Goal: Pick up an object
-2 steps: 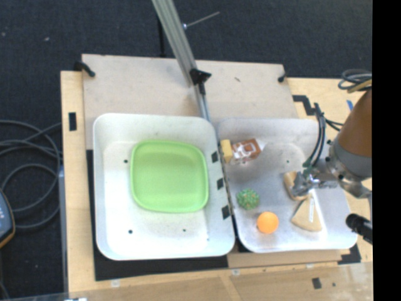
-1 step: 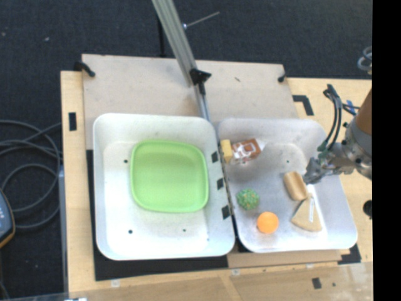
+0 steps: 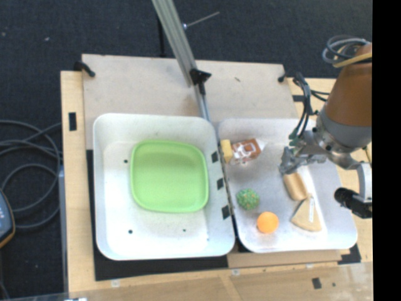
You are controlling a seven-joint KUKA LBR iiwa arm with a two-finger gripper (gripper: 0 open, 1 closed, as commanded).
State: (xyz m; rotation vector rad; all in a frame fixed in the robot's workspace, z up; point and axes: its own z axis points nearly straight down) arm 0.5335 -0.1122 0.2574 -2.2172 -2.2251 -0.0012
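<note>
The right bin (image 3: 332, 168) holds several small things: a brown and white wrapped packet (image 3: 245, 150) at its back left, a green knobbly ball (image 3: 248, 199), an orange ball (image 3: 267, 222), a tan bread-like roll (image 3: 296, 185) and a pale wedge (image 3: 307, 216) at the front right. My gripper (image 3: 291, 160) hangs low over the middle of this bin, just behind the roll's back end and right of the packet. From this angle I see nothing held in it.
The left bin (image 3: 113, 168) bears a square green plate (image 3: 169, 175). A slanted metal pole (image 3: 178, 36) rises from the gap between the bins at the back. Black clips (image 3: 222, 184) line the wall between the bins. Cables lie at the far left.
</note>
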